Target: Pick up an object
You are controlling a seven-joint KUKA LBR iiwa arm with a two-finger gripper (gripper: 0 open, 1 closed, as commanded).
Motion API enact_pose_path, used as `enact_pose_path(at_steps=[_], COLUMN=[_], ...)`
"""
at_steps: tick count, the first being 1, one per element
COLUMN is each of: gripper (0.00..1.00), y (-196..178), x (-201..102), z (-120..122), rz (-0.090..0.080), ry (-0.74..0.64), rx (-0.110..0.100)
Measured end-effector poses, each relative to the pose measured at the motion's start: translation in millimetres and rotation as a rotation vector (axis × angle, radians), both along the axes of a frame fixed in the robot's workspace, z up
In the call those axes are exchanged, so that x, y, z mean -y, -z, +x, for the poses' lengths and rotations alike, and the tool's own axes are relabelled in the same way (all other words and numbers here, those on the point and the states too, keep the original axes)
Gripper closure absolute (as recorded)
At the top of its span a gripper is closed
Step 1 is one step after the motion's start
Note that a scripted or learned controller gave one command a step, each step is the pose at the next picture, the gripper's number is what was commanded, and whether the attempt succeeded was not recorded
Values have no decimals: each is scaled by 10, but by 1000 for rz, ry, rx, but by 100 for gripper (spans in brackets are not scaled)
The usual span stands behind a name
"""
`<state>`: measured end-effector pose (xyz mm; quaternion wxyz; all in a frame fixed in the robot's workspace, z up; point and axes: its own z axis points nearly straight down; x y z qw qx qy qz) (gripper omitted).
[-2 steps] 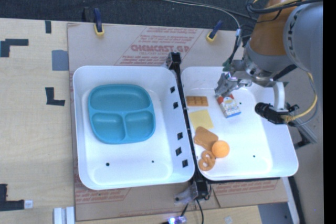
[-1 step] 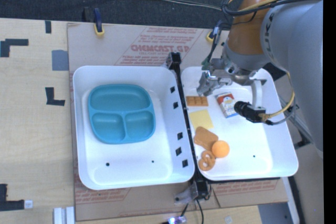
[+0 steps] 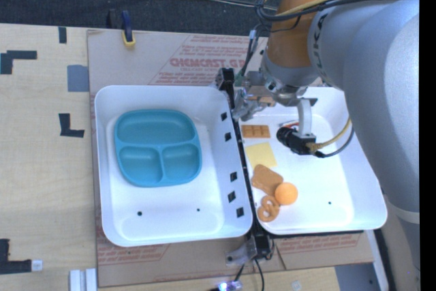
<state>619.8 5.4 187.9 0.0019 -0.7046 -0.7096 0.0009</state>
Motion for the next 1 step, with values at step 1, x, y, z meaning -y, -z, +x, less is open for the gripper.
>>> enact_pose_path(at_steps=[1], gripper=[100], y=[14], x=[-525], z=[126], rz=[-1], ry=[0], rx=[0])
